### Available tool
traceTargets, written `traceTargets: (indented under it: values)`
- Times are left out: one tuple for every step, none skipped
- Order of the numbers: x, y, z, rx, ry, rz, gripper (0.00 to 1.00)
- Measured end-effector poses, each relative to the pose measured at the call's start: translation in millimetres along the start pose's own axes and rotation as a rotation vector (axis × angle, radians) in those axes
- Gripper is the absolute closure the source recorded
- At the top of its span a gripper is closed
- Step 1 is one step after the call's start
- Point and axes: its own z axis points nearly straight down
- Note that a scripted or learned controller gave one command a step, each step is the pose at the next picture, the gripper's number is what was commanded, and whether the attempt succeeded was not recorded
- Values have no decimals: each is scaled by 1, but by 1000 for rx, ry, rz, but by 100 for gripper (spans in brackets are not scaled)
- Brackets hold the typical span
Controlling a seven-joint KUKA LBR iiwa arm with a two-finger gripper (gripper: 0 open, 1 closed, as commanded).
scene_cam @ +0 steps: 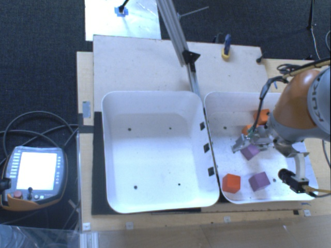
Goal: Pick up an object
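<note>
Dark carpet surrounds a pale bench (155,61) bearing two shallow white bins; the left bin (155,149) is bare, while the right bin (222,112) holds every block, so the arm (302,105) reaches in there; its gripper (247,142) sits low over a purple block (251,151), touching or just above it; whether it grips, I cannot tell; nearby lie an orange cube (231,183) and another purple cube (259,181).

Two bins side by side on table (139,66). Right bin (222,118) holds three blocks: one (250,152) under end effector (247,141), two (231,183) (259,181) nearer front wall. Pendant (32,177) left of table.
</note>
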Motion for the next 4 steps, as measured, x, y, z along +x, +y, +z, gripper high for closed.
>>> traceTargets:
  values:
    - [0, 1, -9, -1, -1, -2, 100]
    - [-1, 2, -52, 18, 7, -2, 100]
    - [-1, 6, -95, 17, 7, -2, 100]
    - [47, 19, -108, 21, 10, -8, 100]
